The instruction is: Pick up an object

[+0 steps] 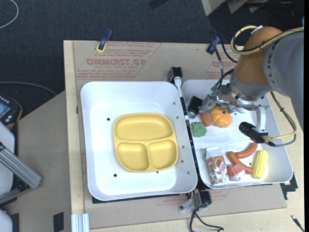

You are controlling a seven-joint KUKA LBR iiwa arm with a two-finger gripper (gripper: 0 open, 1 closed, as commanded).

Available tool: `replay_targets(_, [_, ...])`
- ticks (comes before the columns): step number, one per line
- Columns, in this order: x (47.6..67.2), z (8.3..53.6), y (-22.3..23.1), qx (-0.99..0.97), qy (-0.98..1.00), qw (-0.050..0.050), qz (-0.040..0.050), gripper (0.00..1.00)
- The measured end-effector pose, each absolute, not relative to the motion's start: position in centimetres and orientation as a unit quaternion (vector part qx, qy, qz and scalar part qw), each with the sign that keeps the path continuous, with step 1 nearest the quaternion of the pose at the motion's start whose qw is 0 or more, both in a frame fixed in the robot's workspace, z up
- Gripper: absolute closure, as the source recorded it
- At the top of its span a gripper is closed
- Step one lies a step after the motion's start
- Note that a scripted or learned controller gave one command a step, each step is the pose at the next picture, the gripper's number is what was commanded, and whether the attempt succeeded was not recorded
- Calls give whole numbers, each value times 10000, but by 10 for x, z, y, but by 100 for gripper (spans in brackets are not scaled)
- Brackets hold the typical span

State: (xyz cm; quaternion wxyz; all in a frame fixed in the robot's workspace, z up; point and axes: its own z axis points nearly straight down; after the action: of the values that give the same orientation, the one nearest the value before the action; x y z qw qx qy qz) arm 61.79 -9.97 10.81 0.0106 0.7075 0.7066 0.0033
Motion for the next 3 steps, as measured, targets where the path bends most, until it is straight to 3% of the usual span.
replay_targets(1, [619,117,-99,7081,7059,130,51,100])
replay_targets(2, [616,161,-103,7077,7065,24,13,100])
replay_targets(3, [621,205,-101,7067,7075,31,18,100])
